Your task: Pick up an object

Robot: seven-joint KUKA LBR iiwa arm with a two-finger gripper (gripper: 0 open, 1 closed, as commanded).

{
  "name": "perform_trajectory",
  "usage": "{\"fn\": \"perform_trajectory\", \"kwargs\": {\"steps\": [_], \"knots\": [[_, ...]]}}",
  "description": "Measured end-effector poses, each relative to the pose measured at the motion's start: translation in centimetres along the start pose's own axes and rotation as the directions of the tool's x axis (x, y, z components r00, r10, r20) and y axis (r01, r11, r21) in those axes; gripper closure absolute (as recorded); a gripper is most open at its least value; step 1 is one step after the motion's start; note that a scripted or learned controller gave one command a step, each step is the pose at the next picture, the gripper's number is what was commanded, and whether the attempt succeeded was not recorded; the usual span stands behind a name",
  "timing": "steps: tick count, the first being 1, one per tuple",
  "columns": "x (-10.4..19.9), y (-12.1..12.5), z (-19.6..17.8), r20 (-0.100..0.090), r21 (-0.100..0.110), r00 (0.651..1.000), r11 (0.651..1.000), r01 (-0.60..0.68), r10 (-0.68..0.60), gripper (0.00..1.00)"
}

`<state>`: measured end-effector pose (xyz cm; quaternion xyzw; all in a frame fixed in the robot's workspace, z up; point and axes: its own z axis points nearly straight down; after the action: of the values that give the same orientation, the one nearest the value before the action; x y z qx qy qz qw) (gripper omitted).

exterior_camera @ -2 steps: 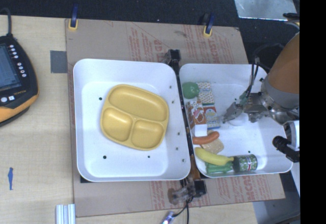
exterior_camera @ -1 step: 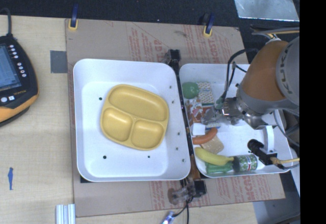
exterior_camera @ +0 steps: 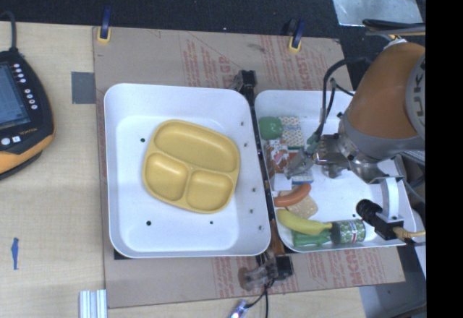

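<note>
Desk (exterior_camera: 58, 237) of pale wood at the far left carries a black and orange handheld control pendant (exterior_camera: 18, 118) with a dark screen, lying at the left edge, and a sheet of brown cardboard (exterior_camera: 181, 56) clipped down under both bins. On the cardboard, the left shallow white plastic bin (exterior_camera: 119, 237) holds a yellow plastic plate with three compartments (exterior_camera: 192, 165), set near the middle and slightly tilted in plan. Just beside it, the right shallow white plastic bin (exterior_camera: 289, 98) holds the small things: a round green object (exterior_camera: 271, 127) near its upper left corner, a patterned packet (exterior_camera: 291, 131) just right of that, a red and white wrapped item (exterior_camera: 278, 160) below, an orange-red sausage shape (exterior_camera: 292, 196) with a tan cracker-like piece (exterior_camera: 304, 207) touching it, a yellow banana (exterior_camera: 304, 223) lying along the lower edge, and a green-labelled bottle (exterior_camera: 346, 232) on its side next to the banana. The grey metal hand (exterior_camera: 302, 165) hangs low over the wrapped item and packet, above the sausage; whether its fingers are apart or together I cannot tell. The grey arm with its orange band (exterior_camera: 387, 89) reaches in from the right
</note>
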<state>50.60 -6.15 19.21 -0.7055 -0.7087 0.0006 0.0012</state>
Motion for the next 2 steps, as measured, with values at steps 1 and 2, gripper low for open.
{"fn": "perform_trajectory", "kwargs": {"steps": [1,2], "knots": [[-4.1,1.2,8.8,0.001,0.003,1.0,1.0,0.0,0.0,0.0],[-4.1,1.3,7.8,0.002,0.004,1.0,1.0,0.003,-0.003,1.0]]}}
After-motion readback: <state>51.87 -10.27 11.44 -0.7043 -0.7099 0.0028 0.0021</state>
